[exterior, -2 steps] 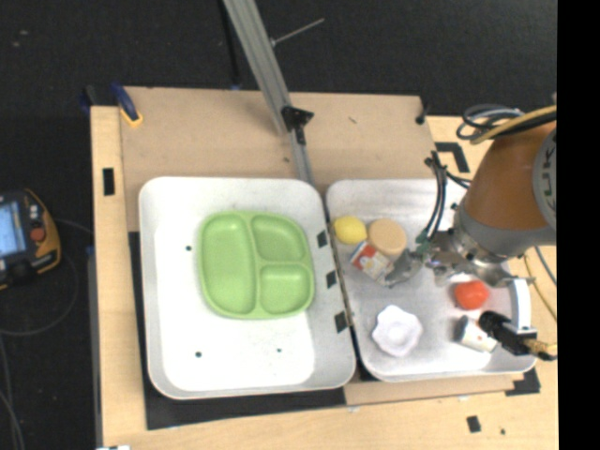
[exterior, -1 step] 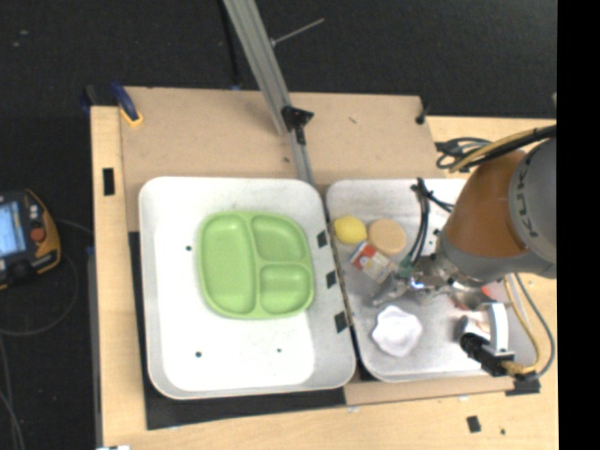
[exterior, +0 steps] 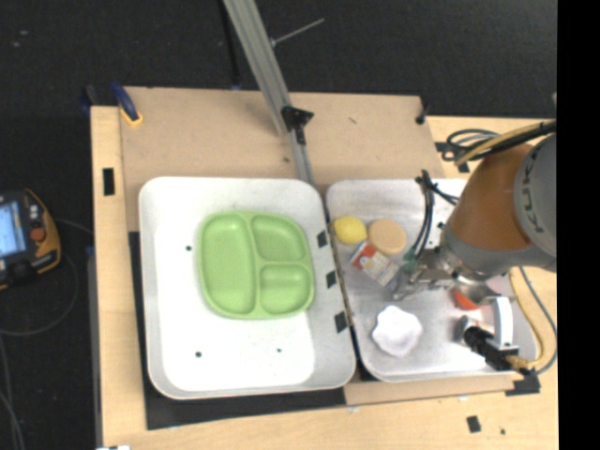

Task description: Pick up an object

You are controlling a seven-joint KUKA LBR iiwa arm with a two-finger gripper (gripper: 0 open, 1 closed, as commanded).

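My gripper point(exterior: 410, 279) hangs low over the middle of the right bin point(exterior: 375, 368), under the grey and orange wrist. Just left of it lie a small box with red print point(exterior: 373, 262), a tan round lid or puck point(exterior: 387, 236) and a yellow ball point(exterior: 349, 230). A crumpled white object point(exterior: 397, 331) rests in front of the gripper, near the bin's front wall. An orange-red item point(exterior: 466, 298) peeks out to the right of the wrist. Nothing visibly sits between the fingers.
The left bin point(exterior: 169, 364) carries a green divided plate point(exterior: 255, 264) in its middle. A grey metal rail point(exterior: 262, 59) slants from the top down to the gap between the bins. A handheld device point(exterior: 23, 232) sits off the bench at the far left.
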